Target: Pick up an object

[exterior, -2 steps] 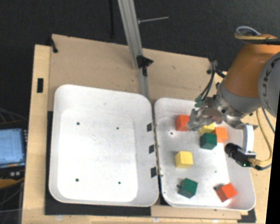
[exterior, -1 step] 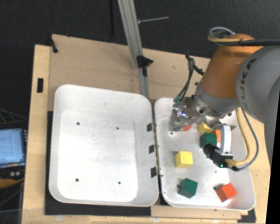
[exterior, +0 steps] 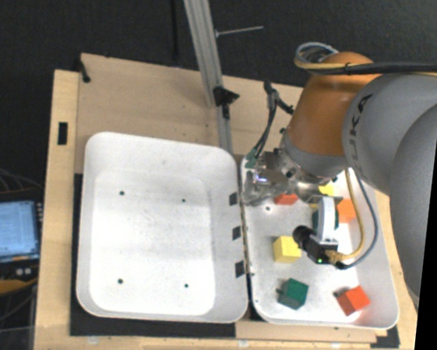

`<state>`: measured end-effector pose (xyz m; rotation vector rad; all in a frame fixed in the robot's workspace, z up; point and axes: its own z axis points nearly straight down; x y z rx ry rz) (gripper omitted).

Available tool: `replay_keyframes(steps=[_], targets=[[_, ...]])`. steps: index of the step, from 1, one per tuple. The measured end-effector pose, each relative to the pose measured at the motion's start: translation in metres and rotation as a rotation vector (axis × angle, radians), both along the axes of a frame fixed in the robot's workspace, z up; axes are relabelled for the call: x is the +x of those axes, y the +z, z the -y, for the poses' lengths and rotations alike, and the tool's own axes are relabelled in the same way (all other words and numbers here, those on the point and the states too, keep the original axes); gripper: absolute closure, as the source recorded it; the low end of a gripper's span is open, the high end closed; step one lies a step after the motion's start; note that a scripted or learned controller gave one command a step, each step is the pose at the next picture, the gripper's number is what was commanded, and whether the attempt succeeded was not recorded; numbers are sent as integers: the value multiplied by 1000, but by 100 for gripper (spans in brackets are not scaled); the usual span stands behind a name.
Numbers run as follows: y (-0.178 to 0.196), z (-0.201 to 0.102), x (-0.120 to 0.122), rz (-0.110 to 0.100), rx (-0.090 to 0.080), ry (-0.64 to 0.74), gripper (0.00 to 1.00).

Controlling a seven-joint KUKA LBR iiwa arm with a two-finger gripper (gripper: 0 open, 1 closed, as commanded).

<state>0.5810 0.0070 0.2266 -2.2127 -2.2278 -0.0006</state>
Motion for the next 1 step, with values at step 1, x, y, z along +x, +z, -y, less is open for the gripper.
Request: replay_keyframes(steps=[1], targets=[[11, -47, -5, 3, 1, 1, 100]])
